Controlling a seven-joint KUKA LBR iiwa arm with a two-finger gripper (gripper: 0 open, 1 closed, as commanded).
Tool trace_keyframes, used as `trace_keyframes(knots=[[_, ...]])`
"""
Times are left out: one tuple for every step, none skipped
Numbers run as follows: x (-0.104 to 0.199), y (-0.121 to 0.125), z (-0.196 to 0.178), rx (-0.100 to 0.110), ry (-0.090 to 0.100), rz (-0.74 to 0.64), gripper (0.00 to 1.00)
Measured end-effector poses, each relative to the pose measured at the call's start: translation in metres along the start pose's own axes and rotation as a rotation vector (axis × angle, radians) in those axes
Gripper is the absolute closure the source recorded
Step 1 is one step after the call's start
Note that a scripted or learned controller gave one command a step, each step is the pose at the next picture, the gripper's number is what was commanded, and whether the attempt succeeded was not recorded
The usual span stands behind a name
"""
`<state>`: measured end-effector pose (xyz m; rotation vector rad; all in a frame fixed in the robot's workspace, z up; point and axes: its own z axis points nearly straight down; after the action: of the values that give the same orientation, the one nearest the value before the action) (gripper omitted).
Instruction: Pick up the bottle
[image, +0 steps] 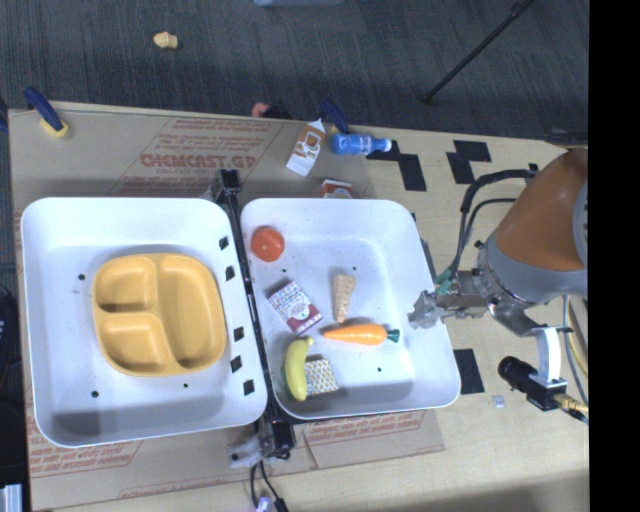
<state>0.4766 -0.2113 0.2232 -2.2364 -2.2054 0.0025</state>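
The bottle (358, 145) is small and blue with a white cap. It lies on its side on the bench behind the right bin (400, 225), outside both bins. My gripper (427, 309) hangs low at the right rim of the right bin, just right of the carrot's green end. It is far in front of the bottle and nothing shows in its grasp. The orange band and grey wrist (540, 240) rise behind it on the right.
The right bin holds a red ball (266, 243), a cone (343, 292), a red carton (295, 306), a carrot (355, 335), a banana (297, 368) and a checkered packet (321, 376). A yellow divided plate (160, 310) lies in the left bin. A small carton (305, 150) lies left of the bottle.
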Motion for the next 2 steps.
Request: trace_keyframes(knots=[[0.025, -0.001, 0.023, 0.004, 0.003, 0.257, 1.00], [0.013, -0.001, 0.026, 0.002, 0.001, 0.311, 1.00]])
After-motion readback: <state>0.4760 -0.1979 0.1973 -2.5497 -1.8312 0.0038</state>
